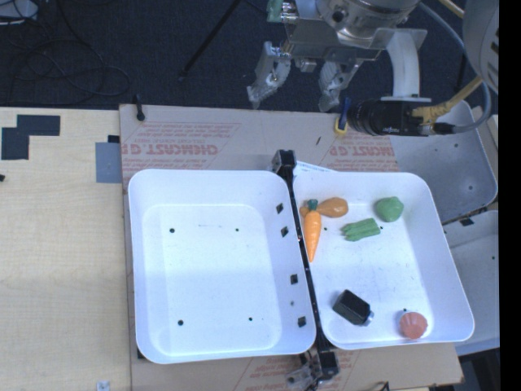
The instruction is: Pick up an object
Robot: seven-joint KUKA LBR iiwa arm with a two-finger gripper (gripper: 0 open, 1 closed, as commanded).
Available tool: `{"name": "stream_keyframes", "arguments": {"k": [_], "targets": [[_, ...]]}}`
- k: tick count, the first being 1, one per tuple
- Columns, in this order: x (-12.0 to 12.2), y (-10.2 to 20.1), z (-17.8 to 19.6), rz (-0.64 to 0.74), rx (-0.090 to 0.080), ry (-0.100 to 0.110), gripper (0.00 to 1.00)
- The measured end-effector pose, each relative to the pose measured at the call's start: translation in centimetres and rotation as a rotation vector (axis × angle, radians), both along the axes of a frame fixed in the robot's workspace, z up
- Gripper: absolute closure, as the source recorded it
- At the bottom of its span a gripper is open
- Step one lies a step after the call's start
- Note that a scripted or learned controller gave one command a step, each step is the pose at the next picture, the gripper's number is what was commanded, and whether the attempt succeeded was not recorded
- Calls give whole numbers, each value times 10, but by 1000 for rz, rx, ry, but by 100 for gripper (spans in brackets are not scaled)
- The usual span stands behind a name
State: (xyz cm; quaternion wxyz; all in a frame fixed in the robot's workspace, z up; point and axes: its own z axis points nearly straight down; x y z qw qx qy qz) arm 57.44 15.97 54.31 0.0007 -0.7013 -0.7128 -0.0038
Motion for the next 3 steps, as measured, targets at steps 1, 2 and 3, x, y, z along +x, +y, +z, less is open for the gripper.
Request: {"name": "stream_keyframes", "arguments": {"k": [1,2,3], "targets": [[3,-7,3,-9,-9,12,100],[-63,48,-6,-8,-6,11,100],[29,85,-10,-12,-10,11,100]]}}
